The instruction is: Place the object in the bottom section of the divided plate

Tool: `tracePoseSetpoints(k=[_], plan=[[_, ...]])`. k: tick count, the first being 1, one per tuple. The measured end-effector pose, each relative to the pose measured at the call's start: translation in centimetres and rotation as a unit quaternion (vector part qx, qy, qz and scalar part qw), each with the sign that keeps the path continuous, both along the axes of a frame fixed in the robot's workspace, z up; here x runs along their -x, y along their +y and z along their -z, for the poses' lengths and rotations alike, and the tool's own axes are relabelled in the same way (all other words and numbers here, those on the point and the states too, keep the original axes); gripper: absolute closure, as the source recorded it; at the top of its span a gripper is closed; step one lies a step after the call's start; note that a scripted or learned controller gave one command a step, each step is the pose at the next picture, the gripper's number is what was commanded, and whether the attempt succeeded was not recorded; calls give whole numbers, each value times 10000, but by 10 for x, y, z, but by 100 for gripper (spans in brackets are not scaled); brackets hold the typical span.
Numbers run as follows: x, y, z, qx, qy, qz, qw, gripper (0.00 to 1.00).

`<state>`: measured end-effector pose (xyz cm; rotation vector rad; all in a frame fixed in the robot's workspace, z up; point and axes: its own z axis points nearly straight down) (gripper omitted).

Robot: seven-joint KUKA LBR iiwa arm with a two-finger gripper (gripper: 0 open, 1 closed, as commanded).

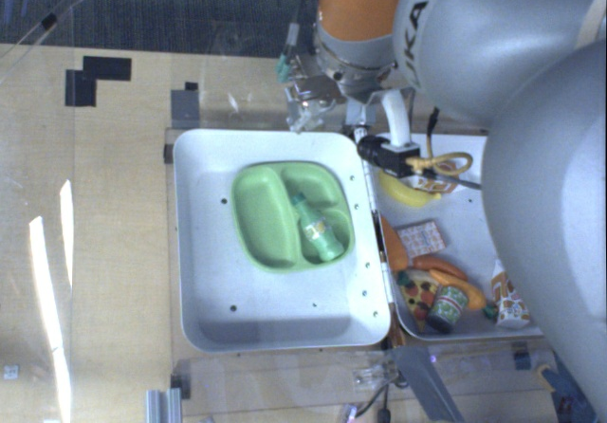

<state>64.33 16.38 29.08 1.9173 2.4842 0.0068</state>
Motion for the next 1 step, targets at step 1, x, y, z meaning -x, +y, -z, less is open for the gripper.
tracePoseSetpoints(k=[1], plan=[[7, -31, -120, -3, -13, 213, 9998, 100]])
